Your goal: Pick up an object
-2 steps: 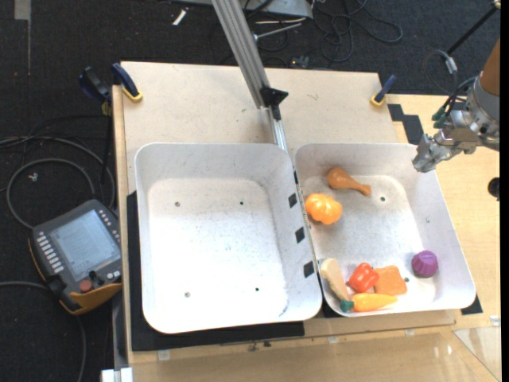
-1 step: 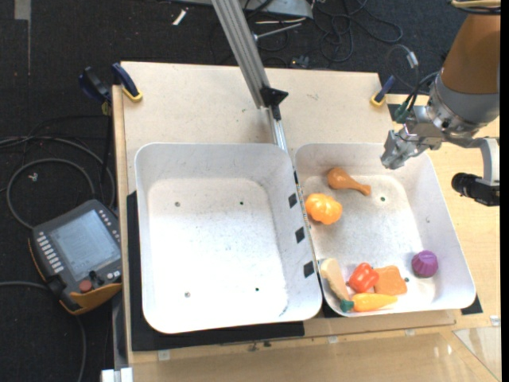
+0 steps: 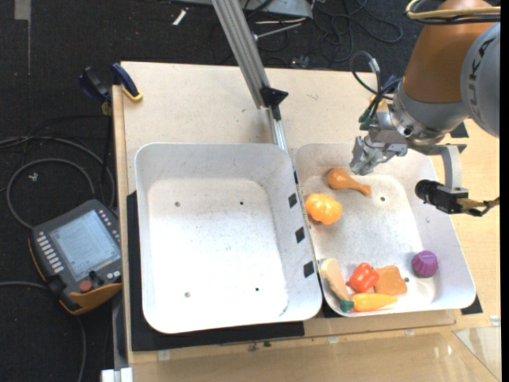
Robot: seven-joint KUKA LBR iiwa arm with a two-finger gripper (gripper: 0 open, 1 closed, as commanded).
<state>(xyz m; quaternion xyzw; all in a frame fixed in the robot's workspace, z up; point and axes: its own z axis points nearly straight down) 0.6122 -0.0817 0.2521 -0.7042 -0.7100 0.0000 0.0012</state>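
Observation:
My gripper (image 3: 363,162) hangs over the back of the right bin (image 3: 445,237), just above and to the right of a brown drumstick-shaped toy (image 3: 347,181). Nothing shows between its fingers. A yellow-orange pumpkin toy (image 3: 323,208) lies near the bin's left wall. At the front of this bin sit a red pepper (image 3: 363,277), an orange block (image 3: 390,281), a carrot (image 3: 374,301) and a pale beige piece (image 3: 334,276). A purple round toy (image 3: 425,263) rests at the front right.
The left bin (image 3: 211,233) lies beside the right one. A slanted metal post (image 3: 242,42) rises from the bench behind the bins. A black camera mount (image 3: 441,195) sticks over the right bin's right rim. A teach pendant (image 3: 75,249) lies on the floor at left.

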